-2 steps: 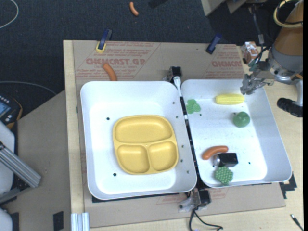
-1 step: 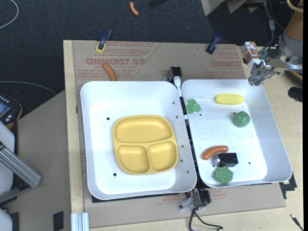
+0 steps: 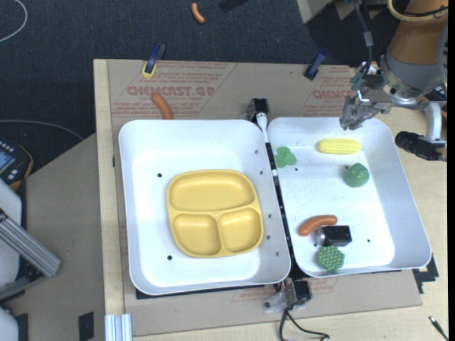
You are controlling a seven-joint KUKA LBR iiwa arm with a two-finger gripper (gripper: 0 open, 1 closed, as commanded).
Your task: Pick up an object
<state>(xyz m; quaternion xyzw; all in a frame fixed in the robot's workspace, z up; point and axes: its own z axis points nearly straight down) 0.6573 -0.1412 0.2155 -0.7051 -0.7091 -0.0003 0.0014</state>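
Note:
My gripper [image 3: 350, 123] hangs over the far edge of the right bin [image 3: 398, 212], just above and slightly right of a yellow corn cob [image 3: 339, 146]. Nothing shows between its fingers. Also in the right bin lie a green apple-like ball [image 3: 356, 175], a small green leafy piece [image 3: 285, 157], an orange-red sausage [image 3: 316, 224], a black block [image 3: 335, 235] and a green broccoli piece [image 3: 330, 258]. The left bin [image 3: 142, 190] holds a yellow three-part plate [image 3: 213, 212].
An orange sausage [image 3: 163, 106] lies on the board behind the left bin, and another small one [image 3: 197, 13] on the dark floor. Blue clamps [image 3: 151, 61] [image 3: 315, 66] grip the board's far edge. A clip [image 3: 259, 109] sits between the bins.

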